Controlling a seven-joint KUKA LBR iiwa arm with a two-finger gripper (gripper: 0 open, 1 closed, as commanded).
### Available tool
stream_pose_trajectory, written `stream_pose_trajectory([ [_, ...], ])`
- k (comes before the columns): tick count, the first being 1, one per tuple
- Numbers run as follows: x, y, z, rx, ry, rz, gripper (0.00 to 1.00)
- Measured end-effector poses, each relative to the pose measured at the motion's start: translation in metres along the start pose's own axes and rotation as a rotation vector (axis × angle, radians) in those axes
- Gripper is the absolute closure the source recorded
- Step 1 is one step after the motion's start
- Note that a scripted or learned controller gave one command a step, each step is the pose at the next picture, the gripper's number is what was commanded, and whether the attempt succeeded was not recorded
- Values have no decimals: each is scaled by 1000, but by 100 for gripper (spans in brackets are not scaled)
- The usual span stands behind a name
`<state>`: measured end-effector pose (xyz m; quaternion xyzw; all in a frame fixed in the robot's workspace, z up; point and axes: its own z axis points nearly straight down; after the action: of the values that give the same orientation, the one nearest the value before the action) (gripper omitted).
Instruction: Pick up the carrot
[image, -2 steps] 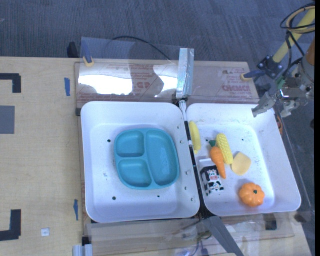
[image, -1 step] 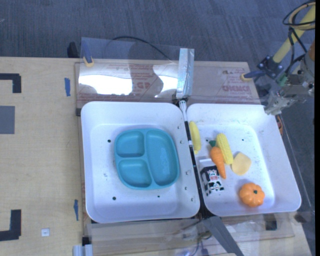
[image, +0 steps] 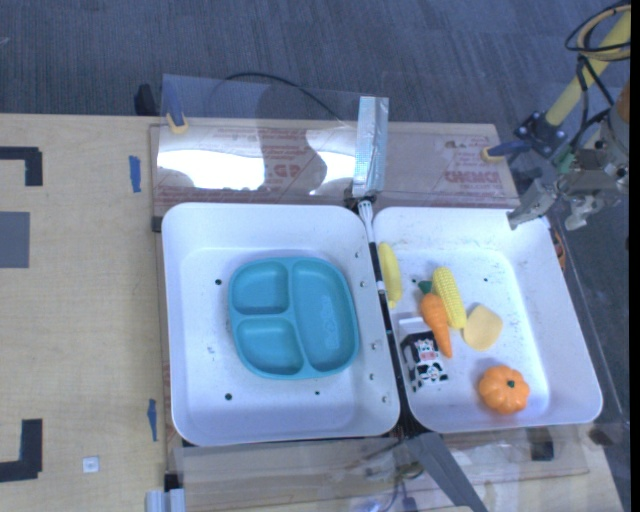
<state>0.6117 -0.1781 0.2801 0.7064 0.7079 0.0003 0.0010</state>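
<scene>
Carrot (image: 437, 322) lies well apart from pincer (image: 560, 200).

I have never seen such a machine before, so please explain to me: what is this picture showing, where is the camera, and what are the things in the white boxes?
One camera looks down at a slant on a bench with two shallow white bins. The left bin holds a teal plate with three compartments. The right bin holds toy food: an orange carrot, a corn cob touching it, a yellow piece near the divider, a pale yellow block, a small pumpkin and a black and white carton. At the upper right is the robot arm's tool, outside the bin's far corner. Nothing is held; the carrot lies in the bin.
</scene>
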Motion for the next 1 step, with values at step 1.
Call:
stream_pose_trajectory([
  [1, 67, -60, 125, 10, 5, -275, 0],
])
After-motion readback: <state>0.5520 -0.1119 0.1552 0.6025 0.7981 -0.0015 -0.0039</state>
